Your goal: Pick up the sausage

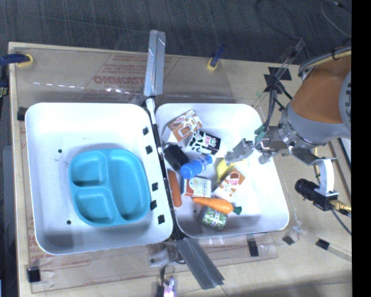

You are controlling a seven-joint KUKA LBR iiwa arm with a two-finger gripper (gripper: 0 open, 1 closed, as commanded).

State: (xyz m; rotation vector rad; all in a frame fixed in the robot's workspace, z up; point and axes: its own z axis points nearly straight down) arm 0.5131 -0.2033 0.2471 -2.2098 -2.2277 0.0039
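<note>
Fingers [236,150] of the gripper [238,151]: whether they are spread or closed cannot be determined at this resolution; nothing is visible between them, and they sit above the right bin [269,209], over its 2 o'clock area. Sausage [175,189]: an orange-red link lying lengthwise along the left wall of the right bin, at the bin's 8 o'clock, well apart from the gripper. At the sausage's 1 o'clock is a blue bottle [195,167], with a dark object [175,156] just beyond it. At its 3 o'clock lies a small printed carton [200,186]; at 4 o'clock a carrot [215,205] rests across a green can [214,219]. A black-and-white patterned pack [203,142] and a brown-and-white carton [182,127] occupy the bin's 12 o'clock end. The left bin [46,129] holds a blue sectioned tray [108,186].
</note>
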